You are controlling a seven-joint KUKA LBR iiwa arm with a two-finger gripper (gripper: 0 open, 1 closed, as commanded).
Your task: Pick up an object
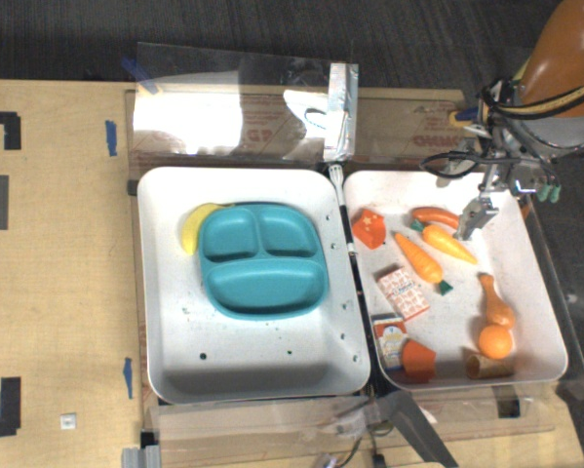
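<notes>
Gripper (477, 217) above right bin (543, 291) far edge, finger state cannot tell. Carrots (438, 242) directly below; red block (369, 228) near left wall.

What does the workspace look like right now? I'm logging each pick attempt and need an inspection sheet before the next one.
Surface: two shallow white bins, left bin and right bin, side by side on a cardboard-covered bench.
Job's things: right bin holds carrots, a red pepper, an orange gourd, a patterned card and a small box.
Clutter: teal divided plate in the left bin, lying over a yellow item.
Grippers: gripper low over the right bin's far side, beside the carrots; no object seen between its fingers.
Cables: black cables bundled at the wrist.
Surroundings: clear plastic sheet behind the bins; dark floor.
</notes>
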